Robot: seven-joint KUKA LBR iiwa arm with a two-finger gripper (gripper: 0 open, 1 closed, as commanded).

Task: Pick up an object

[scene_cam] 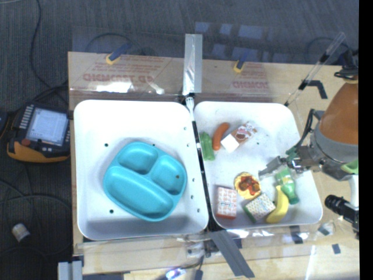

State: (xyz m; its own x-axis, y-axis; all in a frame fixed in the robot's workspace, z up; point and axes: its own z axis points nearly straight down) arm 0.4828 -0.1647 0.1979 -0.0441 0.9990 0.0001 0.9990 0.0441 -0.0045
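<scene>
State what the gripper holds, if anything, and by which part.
It cannot be told: the gripper sits low over the green object beside the banana, with nothing clearly between its fingers.

Blue tray (145,182), white bins (93,121), yellow banana (279,207), orange sausage (221,135).

Robotics lab setup. Plywood bench (145,72) on dark grey carpet (175,7), two white bins (93,121) side by side, loose cables (35,16) on floor, handheld control pendant (41,133) left of bench, robot arm (344,124) at right.
</scene>
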